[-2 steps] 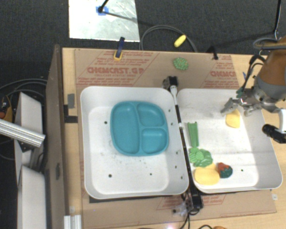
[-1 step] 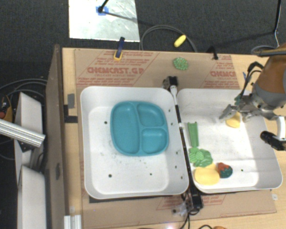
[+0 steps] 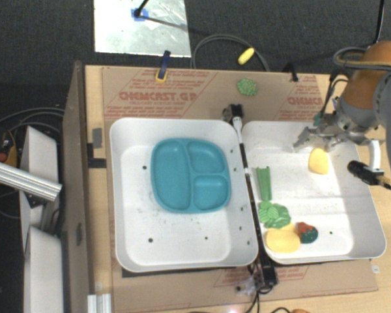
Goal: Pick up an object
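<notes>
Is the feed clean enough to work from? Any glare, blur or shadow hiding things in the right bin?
Camera view: lighting is even and shadows are faint. Strong glare only on the shiny sheet at top, off the bench. The right bin is bright but not washed out; the yellow piece by the gripper reads clearly. The small red and blue item looks soft; its details are unclear.

A brown cardboard sheet with red print (image 3: pixel 182 91) lay under the two bins, across the middle of the frame. Above it, at the upper left, a shiny silver foil square (image 3: pixel 142 19) rested on dark carpet. A small yellow plug on a grey cable (image 3: pixel 246 56) sat at the top centre. A silver metal bar (image 3: pixel 23 181) lay tilted at the left edge.
</notes>
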